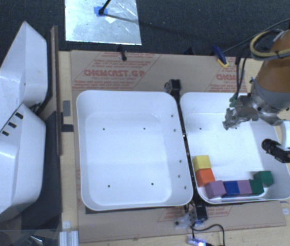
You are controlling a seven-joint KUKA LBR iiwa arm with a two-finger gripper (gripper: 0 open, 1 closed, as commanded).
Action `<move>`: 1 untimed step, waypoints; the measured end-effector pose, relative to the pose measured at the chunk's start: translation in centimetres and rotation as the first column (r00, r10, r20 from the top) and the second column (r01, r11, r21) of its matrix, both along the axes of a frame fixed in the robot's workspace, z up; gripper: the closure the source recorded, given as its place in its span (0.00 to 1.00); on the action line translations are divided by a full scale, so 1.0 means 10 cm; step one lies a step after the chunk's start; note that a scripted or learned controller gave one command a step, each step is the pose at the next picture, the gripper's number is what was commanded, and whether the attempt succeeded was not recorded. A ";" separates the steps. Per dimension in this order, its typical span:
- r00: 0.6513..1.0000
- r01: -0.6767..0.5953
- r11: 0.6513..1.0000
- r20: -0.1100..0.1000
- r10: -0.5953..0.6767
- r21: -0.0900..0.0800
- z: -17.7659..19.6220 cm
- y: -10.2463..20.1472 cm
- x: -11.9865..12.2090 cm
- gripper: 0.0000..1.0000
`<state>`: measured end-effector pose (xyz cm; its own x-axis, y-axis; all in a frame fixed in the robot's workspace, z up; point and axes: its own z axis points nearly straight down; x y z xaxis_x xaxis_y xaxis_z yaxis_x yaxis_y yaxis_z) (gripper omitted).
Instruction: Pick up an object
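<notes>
Several small blocks lie along the near edge of the right bin (206,106): a yellow block (201,162), an orange block (205,176), a purple block (215,188), a blue block (231,187), a pink block (244,187) and a green block (262,180). My gripper (231,121) hangs over the far right part of that bin, well above and behind the blocks. Nothing shows between its fingers.
The left bin (129,147) sits beside the right one, with a black clip (174,85) at the far end of the seam between them. White covers (19,122) stand at the left of the bench. A shiny metal sheet (102,14) lies at the back.
</notes>
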<state>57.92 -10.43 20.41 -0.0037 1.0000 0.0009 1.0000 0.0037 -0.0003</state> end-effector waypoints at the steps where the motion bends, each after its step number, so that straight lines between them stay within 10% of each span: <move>1: 1.000 0.000 1.000 0.000 0.000 0.000 -0.03 0.45 -0.11 1.00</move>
